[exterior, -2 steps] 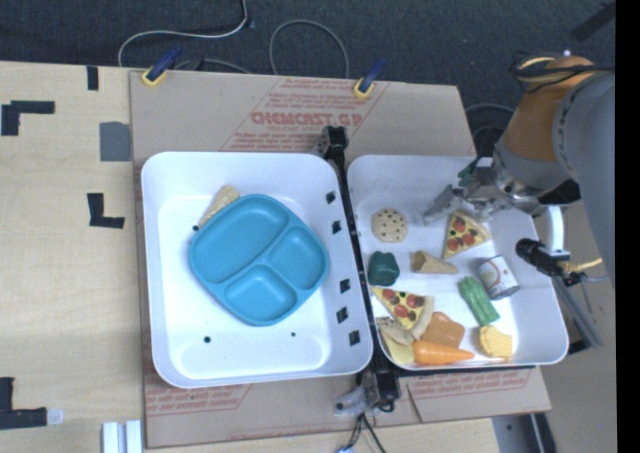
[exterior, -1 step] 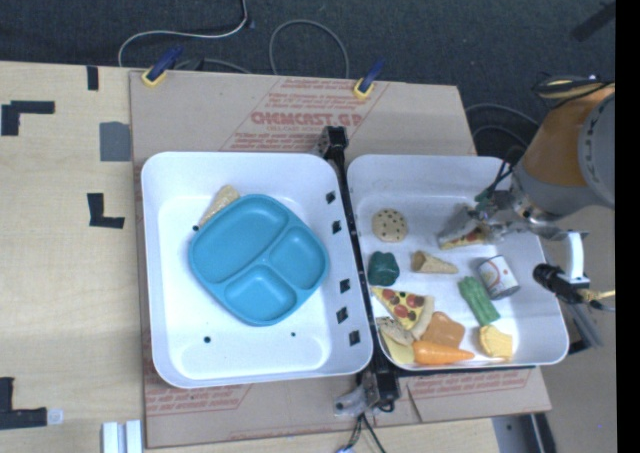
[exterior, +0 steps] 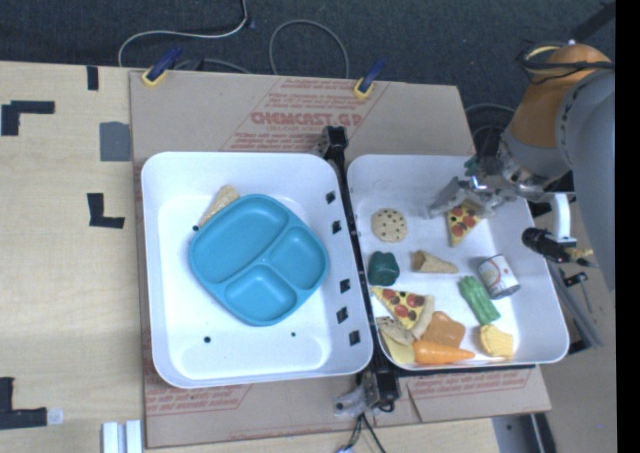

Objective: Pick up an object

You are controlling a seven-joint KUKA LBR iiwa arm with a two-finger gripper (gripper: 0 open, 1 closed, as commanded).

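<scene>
My gripper [exterior: 462, 195] hangs over the upper part of the right bin [exterior: 540, 341], reaching in from the right. A small pizza slice [exterior: 460, 226] lies right under it; whether they touch is unclear. Lower in the same bin lie a round cookie [exterior: 389, 225], a dark green piece [exterior: 383, 267], a tan wedge [exterior: 433, 263], a silver can [exterior: 495, 276], a green pickle [exterior: 478, 299], a second pizza slice [exterior: 402, 305], a carrot [exterior: 440, 352] and a yellow piece [exterior: 495, 341].
The left bin [exterior: 165, 331] holds a blue divided plate [exterior: 258, 257] with a tan piece [exterior: 220, 203] poking out from under its upper left edge. A black divider [exterior: 345, 241] runs between the bins. Cables lie on the floor behind the bench.
</scene>
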